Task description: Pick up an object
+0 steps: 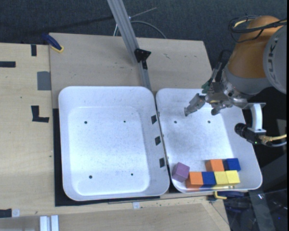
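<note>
jaws: wide apart, holding nothing, over the right bin (241,143) | blocks (214,173): well below the jaws, at the bin's near edge | purple block (181,171): left of the others

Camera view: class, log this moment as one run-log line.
two-finger gripper: open, holding nothing, over upper part of right shallow white bin | small coloured blocks: clustered at bin's near edge | pickup: not done
</note>
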Robot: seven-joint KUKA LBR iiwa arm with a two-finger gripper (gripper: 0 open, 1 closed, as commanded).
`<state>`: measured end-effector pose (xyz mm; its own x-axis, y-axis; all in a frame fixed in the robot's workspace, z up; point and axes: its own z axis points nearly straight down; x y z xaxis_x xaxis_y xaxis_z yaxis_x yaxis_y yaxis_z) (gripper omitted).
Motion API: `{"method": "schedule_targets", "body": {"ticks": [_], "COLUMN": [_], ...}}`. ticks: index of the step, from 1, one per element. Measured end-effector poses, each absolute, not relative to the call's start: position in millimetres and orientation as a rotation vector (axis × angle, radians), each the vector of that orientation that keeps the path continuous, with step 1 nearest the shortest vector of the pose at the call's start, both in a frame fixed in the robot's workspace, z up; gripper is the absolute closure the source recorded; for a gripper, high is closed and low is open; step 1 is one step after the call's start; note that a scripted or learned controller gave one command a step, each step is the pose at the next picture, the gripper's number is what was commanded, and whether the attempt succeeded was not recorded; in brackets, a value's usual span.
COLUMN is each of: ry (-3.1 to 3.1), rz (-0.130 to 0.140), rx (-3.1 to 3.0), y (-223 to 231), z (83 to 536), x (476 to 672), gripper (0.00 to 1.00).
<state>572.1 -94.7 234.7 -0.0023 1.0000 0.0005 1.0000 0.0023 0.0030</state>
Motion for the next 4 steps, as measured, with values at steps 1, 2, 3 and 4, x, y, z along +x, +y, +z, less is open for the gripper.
{"method": "schedule_targets", "body": {"ticks": [1, 2, 3, 4], "ry": [2.227, 2.228, 2.225, 2.219], "rz": [-0.008, 0.000, -0.005, -0.010], "rx": [2.222, 2.218, 2.223, 2.226], "y": [-89.6, -55.9, -41.5, -96.9], "z": [173.4, 192.6, 191.5, 115.6], "x": [588.5, 571.2, 530.4, 570.0], "gripper": [0.00, 0.00, 0.00, 0.00]}}
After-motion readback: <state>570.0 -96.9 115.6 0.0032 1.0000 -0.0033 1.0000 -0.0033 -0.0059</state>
